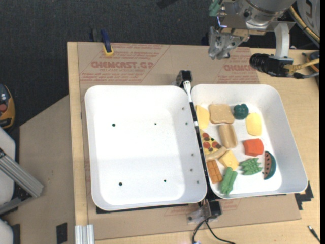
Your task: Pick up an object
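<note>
Brown board (127, 60) with red lettering covers the bench, dark carpet beyond its far edge. Gripper (221, 51) hangs high over the board's far side, past the far rim of the right bin (284, 131), below the grey wrist. Fingers point down; whether they are spread or closed cannot be told from this angle. Nothing seen between them.

Right bin holds all the toy food, well apart from the gripper:
- bread slice (221, 114) near the far edge, dark green broccoli-like piece (240, 111) just beside it on the right
- yellow lemon (254, 124) to the right of those
- pale yellow piece (202, 117) against the left wall
- tan bread roll (228, 135) mid-bin
- pizza slice (210, 144) to its left
- red-orange block (253, 147) on the right
- yellow wedge (229, 159)
- orange waffle-like piece (214, 171)
- green pod (228, 180) at the near edge
- green leafy piece (249, 166)
- watermelon slice (269, 165) by the right wall

Left bin (101, 187) sits touching the right bin along a shared edge; small dark dots mark its floor. Blue-and-yellow clamp (106, 42) at the board's far left corner.
</note>
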Controlling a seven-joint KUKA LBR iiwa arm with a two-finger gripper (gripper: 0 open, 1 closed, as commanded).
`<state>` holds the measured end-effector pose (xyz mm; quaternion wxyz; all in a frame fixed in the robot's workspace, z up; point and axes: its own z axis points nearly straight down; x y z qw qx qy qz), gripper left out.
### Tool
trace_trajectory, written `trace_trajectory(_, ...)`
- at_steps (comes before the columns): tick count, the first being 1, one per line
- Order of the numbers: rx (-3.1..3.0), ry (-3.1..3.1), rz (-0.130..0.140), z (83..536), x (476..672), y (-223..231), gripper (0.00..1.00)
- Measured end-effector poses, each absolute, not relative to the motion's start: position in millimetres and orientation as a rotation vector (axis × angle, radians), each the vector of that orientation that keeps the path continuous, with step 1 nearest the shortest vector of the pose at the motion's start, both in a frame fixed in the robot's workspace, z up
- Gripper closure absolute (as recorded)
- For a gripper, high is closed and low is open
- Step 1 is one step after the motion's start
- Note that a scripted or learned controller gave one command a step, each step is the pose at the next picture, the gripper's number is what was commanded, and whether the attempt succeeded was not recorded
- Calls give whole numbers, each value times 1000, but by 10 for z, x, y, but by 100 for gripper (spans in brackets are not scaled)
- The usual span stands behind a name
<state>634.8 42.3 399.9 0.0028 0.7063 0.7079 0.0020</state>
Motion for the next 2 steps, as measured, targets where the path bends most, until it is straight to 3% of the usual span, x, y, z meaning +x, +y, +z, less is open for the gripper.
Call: trace_trajectory(2,2210,2218,12,4210,6357,431,100)
